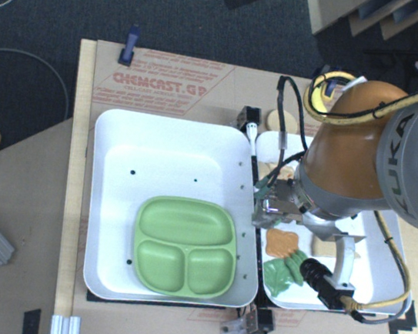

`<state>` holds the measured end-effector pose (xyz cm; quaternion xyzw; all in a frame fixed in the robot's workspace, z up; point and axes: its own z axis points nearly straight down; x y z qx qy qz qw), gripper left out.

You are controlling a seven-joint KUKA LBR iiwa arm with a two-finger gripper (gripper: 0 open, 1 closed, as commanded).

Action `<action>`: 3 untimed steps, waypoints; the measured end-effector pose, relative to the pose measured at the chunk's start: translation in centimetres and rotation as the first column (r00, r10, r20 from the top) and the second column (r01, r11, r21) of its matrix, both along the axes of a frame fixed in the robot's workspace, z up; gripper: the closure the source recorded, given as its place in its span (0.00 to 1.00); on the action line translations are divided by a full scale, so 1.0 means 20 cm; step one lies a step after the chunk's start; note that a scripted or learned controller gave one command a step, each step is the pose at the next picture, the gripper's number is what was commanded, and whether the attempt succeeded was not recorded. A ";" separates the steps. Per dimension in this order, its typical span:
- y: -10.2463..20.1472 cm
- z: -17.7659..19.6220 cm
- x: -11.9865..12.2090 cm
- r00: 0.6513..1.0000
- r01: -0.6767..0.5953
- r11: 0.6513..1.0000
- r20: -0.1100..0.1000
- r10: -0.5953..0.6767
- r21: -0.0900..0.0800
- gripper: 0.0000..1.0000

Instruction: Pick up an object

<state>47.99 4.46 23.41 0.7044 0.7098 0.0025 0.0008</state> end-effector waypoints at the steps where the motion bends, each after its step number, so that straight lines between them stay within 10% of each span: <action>1: 0.18 0.12 0.00 1.000 0.003 1.000 -0.002 -0.003 -0.001 1.00; 3: 0.18 0.22 0.00 1.000 0.005 1.000 -0.001 -0.005 -0.003 1.00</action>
